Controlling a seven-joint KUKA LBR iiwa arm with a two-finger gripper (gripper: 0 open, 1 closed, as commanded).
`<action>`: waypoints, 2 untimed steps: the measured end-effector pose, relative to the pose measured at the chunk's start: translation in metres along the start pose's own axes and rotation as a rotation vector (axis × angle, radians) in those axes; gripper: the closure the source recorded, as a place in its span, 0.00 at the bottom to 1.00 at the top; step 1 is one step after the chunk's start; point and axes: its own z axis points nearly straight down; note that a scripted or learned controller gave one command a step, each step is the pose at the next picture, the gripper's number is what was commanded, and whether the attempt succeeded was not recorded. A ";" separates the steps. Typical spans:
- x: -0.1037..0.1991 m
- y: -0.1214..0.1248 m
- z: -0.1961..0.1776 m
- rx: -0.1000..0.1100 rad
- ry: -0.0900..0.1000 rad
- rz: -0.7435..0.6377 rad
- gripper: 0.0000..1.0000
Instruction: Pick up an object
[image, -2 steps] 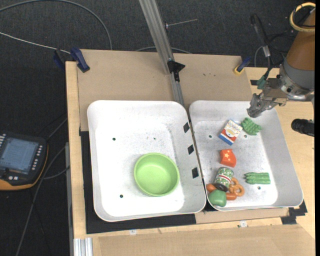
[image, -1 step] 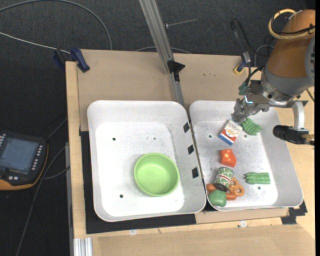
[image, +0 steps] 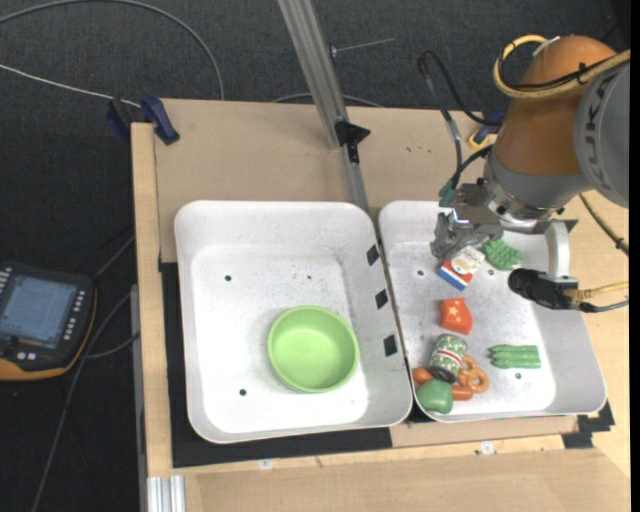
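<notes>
My gripper (image: 452, 243) hangs low over the far part of the right bin (image: 570, 385), below the grey and orange arm. Right under its tip lies a small white carton (image: 461, 270) with red and blue marks; whether they touch I cannot tell. A green ridged piece (image: 501, 254) lies just right of the carton. Nearer the front sit a red block (image: 455, 315), a green pod-like toy (image: 515, 355), and a heap of a patterned can (image: 449, 355), an orange ring (image: 471, 380) and a green pepper (image: 435, 397).
A light green bowl (image: 313, 347) stands in the left bin (image: 205, 250). A metal post (image: 325, 80) rises at the back between the bins. Black cable ends (image: 540, 287) hang off the arm over the right bin. A handheld pendant (image: 40, 315) lies far left.
</notes>
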 end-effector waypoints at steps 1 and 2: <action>0.053 -0.004 -0.009 -0.001 0.000 0.000 1.00; 0.106 -0.026 -0.013 0.000 0.000 -0.001 1.00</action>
